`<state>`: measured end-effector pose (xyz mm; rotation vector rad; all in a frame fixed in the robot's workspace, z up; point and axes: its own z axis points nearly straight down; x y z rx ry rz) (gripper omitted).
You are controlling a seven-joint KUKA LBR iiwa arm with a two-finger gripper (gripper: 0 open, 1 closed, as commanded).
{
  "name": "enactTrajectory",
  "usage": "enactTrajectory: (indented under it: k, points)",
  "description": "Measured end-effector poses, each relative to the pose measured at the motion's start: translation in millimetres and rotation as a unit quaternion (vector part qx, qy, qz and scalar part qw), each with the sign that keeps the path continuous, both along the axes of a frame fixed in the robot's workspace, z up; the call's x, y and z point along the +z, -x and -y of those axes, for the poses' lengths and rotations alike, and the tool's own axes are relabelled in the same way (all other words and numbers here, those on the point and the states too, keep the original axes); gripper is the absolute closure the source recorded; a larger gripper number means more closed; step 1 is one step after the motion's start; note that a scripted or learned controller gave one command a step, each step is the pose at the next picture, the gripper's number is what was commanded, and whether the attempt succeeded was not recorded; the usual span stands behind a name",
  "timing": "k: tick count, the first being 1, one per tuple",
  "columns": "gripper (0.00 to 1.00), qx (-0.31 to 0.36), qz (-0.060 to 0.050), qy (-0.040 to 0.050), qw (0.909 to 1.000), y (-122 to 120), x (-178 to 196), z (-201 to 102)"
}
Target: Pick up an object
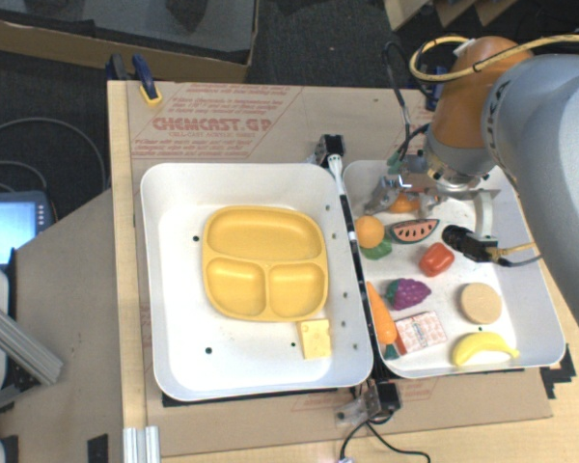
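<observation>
Two glossy white bins (164,287) hold a compartmented yellow tray (265,261) and plastic fruit; gripper (405,189) state unclear.

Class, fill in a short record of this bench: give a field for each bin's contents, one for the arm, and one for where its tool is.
left bin: yellow divided plate, yellow cheese block
right bin: orange, watermelon slice, red pepper, grapes, cookie, carrot, banana, red-and-white packet
arm: reaching in from the right
tool: low over the right bin's far end, near the watermelon slice
</observation>
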<state>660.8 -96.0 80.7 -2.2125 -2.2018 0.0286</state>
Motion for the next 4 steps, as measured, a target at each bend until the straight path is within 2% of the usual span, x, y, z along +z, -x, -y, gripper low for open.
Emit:
enactTrajectory:
  k: [1,2,3,4]
  points:
    - [0.00,0.000,0.000,0.0002,1.0000,0,0,-1]
    - [1.00,-0.002,-0.006,-0.0014,1.0000,3,8,-1]
    - [1.00,0.004,0.013,-0.0012,0.9999,84,109,-45]
    - [0.00,0.002,0.012,0.0001,0.9999,81,104,-43]
